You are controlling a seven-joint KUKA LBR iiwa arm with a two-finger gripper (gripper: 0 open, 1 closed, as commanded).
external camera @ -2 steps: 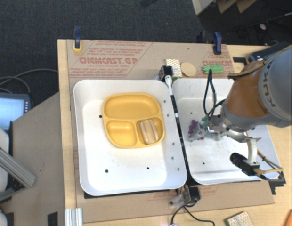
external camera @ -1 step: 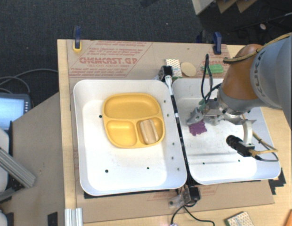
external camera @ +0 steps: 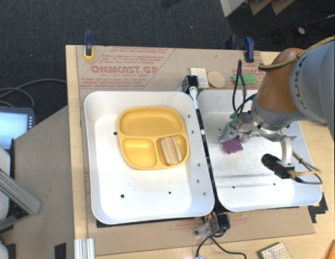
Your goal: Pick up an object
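A small purple object (external camera: pixel 232 145) lies in the right bin (external camera: pixel 265 198), near its left middle. My gripper (external camera: pixel 234 133) hangs just above and behind it, at or very close to its top edge. The grey arm with its orange band (external camera: pixel 278 88) reaches in from the right and hides the gripper's upper part. In the left bin (external camera: pixel 102 193) sits a yellow divided plate (external camera: pixel 151 124). A tan rounded block (external camera: pixel 169 150) rests in the plate's lower right compartment.
A black part with cables (external camera: pixel 278 166) sticks out below the wrist over the right bin. Behind the bins, on the cardboard, lie a beige disc (external camera: pixel 216 79) and a green item (external camera: pixel 246 80). The ridge between the bins (external camera: pixel 202 144) runs just left of the purple object.
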